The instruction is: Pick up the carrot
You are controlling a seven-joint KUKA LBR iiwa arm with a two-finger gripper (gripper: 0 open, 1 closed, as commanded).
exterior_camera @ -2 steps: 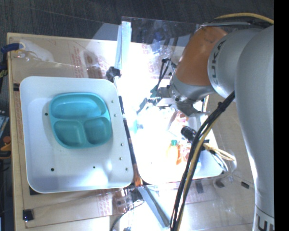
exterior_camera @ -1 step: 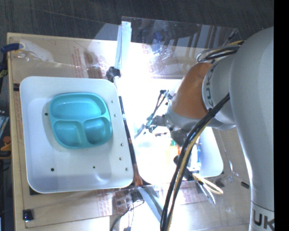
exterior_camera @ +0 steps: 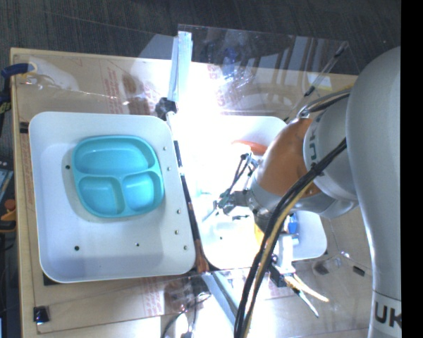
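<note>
dark carpet surrounds a wooden bench (exterior_camera: 92, 308) that carries two shallow white bins side by side. left bin (exterior_camera: 49, 245) holds a turquoise divided tray (exterior_camera: 116, 174), sitting flat near its middle. right bin (exterior_camera: 225, 252) is washed out by strong glare, so little on its floor can be read. the carrot (exterior_camera: 250, 146) looks to be the small orange sliver near that bin's far side, just beside the arm's orange band (exterior_camera: 285, 160), though the glare makes this uncertain. the gripper (exterior_camera: 229, 203) hangs low over the right bin's middle, apart from the carrot; whether it is spread or closed cannot be told, and nothing is seen in it. judging by kind, the carrot should be light, stiff and somewhat smooth, tapering along its length. best hold would be across the thicker middle, square to its long axis, so it cannot slide out toward the thin end.
</note>
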